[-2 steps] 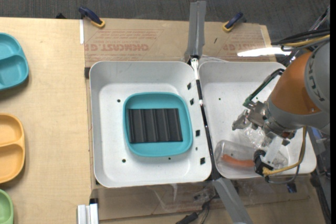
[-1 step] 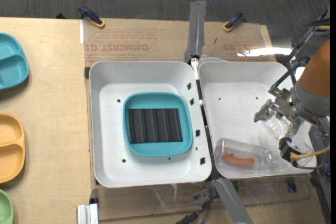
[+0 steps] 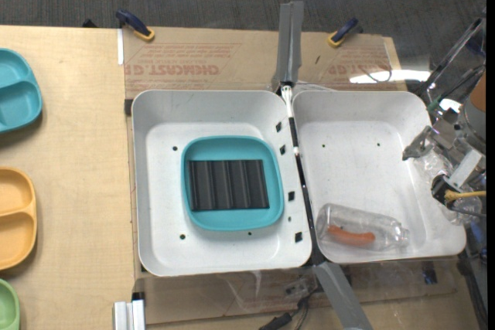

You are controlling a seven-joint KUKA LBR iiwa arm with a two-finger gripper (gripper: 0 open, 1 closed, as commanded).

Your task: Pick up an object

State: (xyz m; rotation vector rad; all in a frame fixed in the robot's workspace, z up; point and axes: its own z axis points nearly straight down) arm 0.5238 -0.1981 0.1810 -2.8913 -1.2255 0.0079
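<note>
A clear plastic bottle (image 3: 361, 229) with an orange-red piece inside lies on its side near the front wall of the right bin (image 3: 348, 127). In the left bin (image 3: 155, 166) sits a teal tray (image 3: 230, 183) with a dark ribbed insert. My gripper (image 3: 438, 166) hangs over the right rim of the right bin, up and to the right of the bottle and apart from it. Shiny wrist parts and cabling crowd around it at the frame's edge.
On the tan bench left of the bins lie a teal divided plate (image 3: 15, 93), an orange plate (image 3: 11, 216) and a green one (image 3: 5, 307). Two clamps (image 3: 136, 25) (image 3: 343, 32) pin cardboard behind the bins. A grey bar (image 3: 290, 42) runs between them.
</note>
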